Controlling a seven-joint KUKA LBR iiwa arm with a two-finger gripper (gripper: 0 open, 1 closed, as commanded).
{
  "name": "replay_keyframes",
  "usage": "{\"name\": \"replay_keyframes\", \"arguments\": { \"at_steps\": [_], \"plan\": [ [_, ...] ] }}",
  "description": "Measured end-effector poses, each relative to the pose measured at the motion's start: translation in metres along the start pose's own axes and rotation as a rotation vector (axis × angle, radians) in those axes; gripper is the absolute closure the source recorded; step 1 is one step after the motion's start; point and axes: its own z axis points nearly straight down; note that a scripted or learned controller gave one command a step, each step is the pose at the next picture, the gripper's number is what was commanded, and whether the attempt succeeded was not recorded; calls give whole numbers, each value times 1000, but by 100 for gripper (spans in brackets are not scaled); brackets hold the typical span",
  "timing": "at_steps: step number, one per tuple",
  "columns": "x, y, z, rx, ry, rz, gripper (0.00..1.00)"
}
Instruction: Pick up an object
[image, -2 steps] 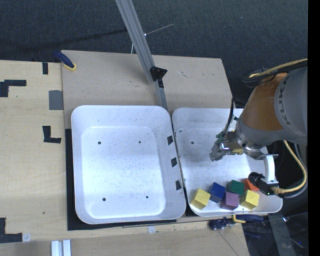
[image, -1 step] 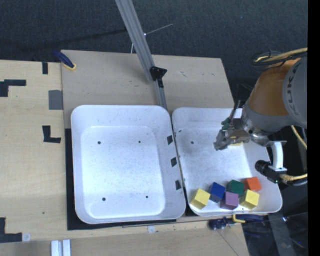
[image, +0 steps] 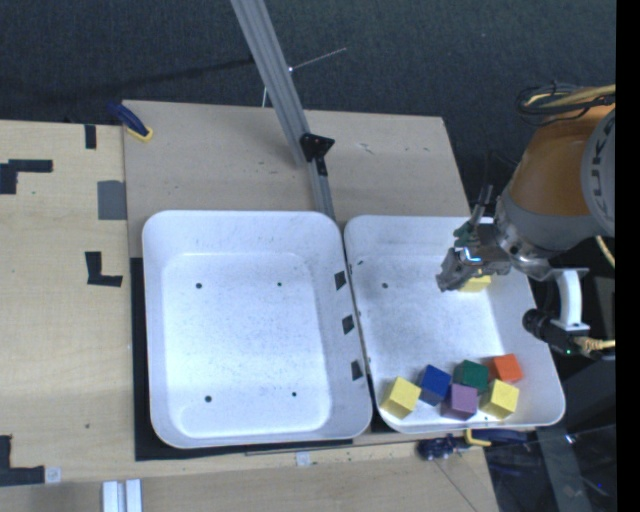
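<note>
My gripper (image: 460, 268) hangs over the upper right part of the right bin (image: 400, 235). A small yellow block (image: 479, 284) shows just beside and partly under it; whether it touches the block is unclear. Along the right bin's front edge lie several blocks in a cluster: a yellow one (image: 402, 396), a blue one (image: 435, 383), a green one (image: 470, 375), a purple one (image: 463, 400), an orange one (image: 507, 367) and another yellow one (image: 503, 398).
The left bin (image: 150, 240) stands beside the right one, the two rims meeting in the middle. A grey metal pole (image: 285, 90) slants down to the back of the bins. The arm's grey and orange body (image: 560, 190) fills the right side.
</note>
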Motion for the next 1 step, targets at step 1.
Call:
{"name": "replay_keyframes", "arguments": {
  "at_steps": [1],
  "plan": [
    [55, -16, 9, 6, 2, -4, 100]
  ]
}}
